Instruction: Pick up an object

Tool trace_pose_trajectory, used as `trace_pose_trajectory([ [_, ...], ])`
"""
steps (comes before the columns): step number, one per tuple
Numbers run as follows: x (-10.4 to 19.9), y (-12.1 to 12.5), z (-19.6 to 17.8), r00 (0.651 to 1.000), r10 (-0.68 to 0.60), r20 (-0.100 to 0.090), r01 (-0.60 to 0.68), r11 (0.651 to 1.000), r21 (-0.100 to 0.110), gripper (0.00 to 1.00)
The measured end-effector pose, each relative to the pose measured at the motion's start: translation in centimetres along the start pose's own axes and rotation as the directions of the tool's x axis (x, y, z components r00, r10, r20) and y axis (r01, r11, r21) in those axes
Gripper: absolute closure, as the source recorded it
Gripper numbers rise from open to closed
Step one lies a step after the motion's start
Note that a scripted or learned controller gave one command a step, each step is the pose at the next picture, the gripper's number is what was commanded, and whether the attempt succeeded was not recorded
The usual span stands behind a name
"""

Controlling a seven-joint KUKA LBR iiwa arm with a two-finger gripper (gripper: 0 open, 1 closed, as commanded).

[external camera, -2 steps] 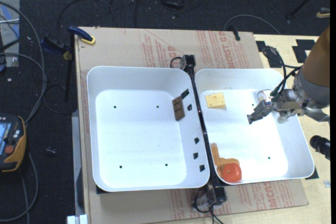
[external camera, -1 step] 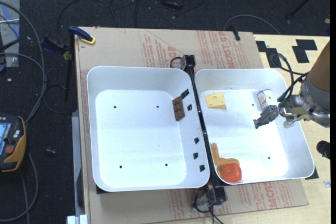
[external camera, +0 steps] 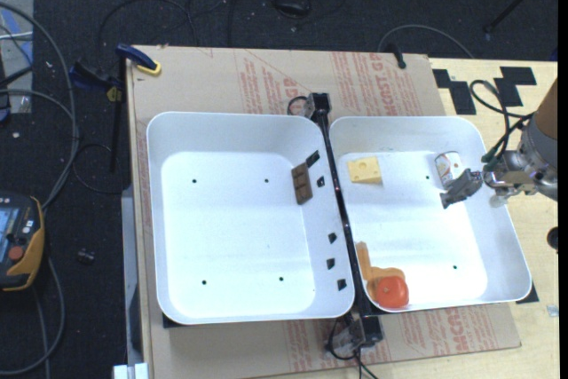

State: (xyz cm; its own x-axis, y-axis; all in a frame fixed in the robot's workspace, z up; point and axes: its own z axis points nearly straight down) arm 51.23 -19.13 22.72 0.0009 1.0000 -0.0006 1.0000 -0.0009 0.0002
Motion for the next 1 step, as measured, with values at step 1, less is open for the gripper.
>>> trace_pose_trajectory([
  [1, -2.14, -0.72, 1.84, 1.0, 0.001, -0.001, -0.001, 1.0, 0.002, 0.0],
])
